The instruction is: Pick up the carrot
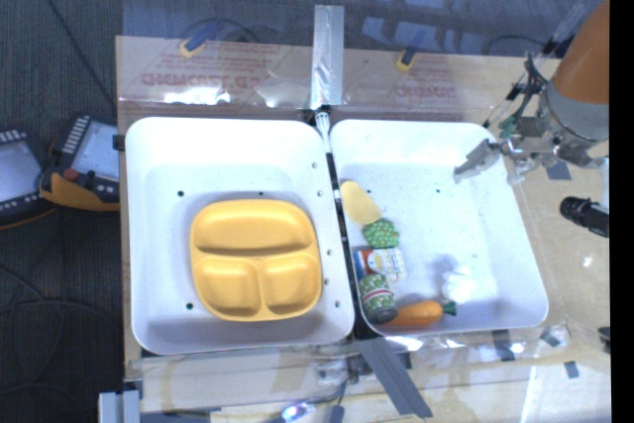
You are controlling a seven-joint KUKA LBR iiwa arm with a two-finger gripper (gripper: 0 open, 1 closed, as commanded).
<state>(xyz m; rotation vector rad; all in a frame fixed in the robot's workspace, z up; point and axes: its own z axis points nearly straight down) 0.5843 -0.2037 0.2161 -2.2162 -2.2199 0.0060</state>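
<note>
Carrot (415,314): orange, stubby, tapered, with small green top at its 3 o'clock end. Lying flat at 6 o'clock edge of right bin (495,223), against near wall. Long axis roughly 9-to-3 o'clock; tip toward 9, green end toward 3.

Tip touching or just beside green patterned item (375,293) at 9 o'clock. Above that: small can with red label (381,264), green broccoli-like piece (380,234), pale yellow piece (360,204), all lined along divider wall. White crumpled object (457,284) near carrot at 1 o'clock.

Bare bin floor toward 12 and 2 o'clock of carrot; near wall tight at 6 o'clock.

Gripper (482,159) over right bin's 2 o'clock corner, well apart from carrot. Jaws apart, nothing between.

Left bin (158,163): yellow divided plate (258,258).
</note>
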